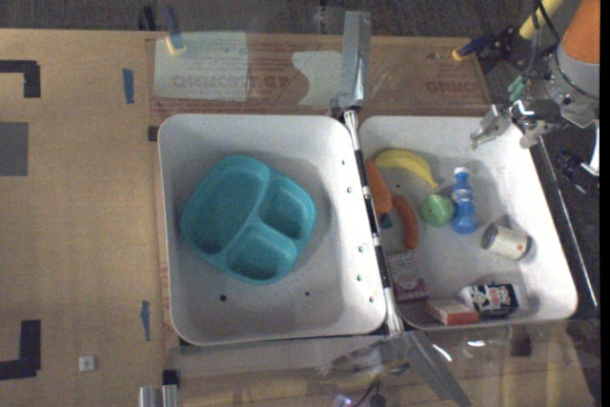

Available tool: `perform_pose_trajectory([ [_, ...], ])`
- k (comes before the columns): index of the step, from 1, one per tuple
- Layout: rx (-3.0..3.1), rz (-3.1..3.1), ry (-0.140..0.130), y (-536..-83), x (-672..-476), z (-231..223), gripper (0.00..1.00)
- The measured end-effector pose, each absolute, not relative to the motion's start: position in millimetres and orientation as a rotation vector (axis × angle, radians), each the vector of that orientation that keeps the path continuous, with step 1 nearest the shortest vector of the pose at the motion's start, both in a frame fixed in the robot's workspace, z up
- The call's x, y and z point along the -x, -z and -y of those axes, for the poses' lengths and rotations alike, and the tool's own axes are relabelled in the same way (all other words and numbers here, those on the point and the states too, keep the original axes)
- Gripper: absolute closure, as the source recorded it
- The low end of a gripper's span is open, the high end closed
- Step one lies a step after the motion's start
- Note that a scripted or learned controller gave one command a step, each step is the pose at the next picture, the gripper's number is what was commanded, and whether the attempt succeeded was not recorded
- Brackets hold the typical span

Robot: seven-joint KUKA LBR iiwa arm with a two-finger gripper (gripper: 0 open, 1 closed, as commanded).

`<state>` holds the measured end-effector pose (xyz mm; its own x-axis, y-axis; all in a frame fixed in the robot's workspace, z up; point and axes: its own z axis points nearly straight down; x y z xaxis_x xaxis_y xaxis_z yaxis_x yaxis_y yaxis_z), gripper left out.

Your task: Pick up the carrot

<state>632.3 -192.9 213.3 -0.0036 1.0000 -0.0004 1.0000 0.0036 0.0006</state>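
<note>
Tool [508,121] hangs well right of the carrot [379,187].

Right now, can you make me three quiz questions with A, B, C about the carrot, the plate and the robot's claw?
1. Where is the carrot?
A. In the right bin, by its left wall
B. On the teal plate
C. On the bench outside the bins

2. How many compartments has the teal plate?
A. One
B. Three
C. Six

3. What is the gripper doing?
A. Holding the carrot
B. Holding the banana
C. Holding nothing, above the right bin's far right corner

Answers: 1 A, it lies along that wall beside the banana. 2 B, three hollows show. 3 C, nothing sits between its fingers.
</note>
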Motion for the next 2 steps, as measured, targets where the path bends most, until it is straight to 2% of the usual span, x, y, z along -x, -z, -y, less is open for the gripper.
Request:
perform_pose_trajectory([
  [1, -2.462, -1.954, 0.002, -106.5, -554.5, 115.4, 0.0],
  [2, -2.384, -2.066, -0.027, -92.4, -512.0, 150.6, 0.0],
])
